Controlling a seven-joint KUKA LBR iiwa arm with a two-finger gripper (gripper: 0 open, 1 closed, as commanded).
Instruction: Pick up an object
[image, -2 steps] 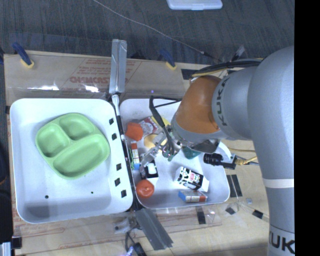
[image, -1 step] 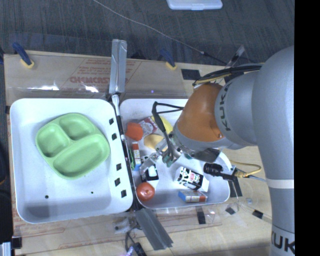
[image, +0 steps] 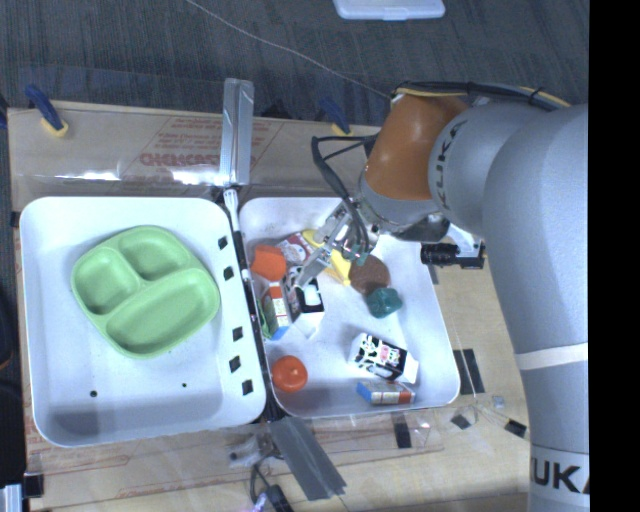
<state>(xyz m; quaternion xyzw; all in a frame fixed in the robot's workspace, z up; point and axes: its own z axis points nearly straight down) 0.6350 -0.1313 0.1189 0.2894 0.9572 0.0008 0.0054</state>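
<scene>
- Dark carpet lies behind a tabletop that carries two shallow white bins side by side, with clamps along its far edge.
- Reaching in from the right, the grey arm with its orange band covers the right bin's far right corner.
- Left bin: a green divided plate sits in its middle, well apart from the work.
- Right bin: all the small clutter is here, so the pick is likely to come from this side.
- End effector hangs low over the near-left part of the right bin, its fingers slanting down and left from the wrist; whether they are open or closed on anything I cannot tell, since they blur into the clutter.
- A small carton lies just beside the tip, touching or nearly so, with its long axis running toward the near edge along the bin's left wall; it seems the nearest candidate.
- An orange ball sits just beyond the tip; that and the wall crowd any closing from the left.
- A brown lump and teal lump lie to the right under the wrist.
- Toward the near edge: a cow-patterned box, a small tube, a second orange ball.
</scene>
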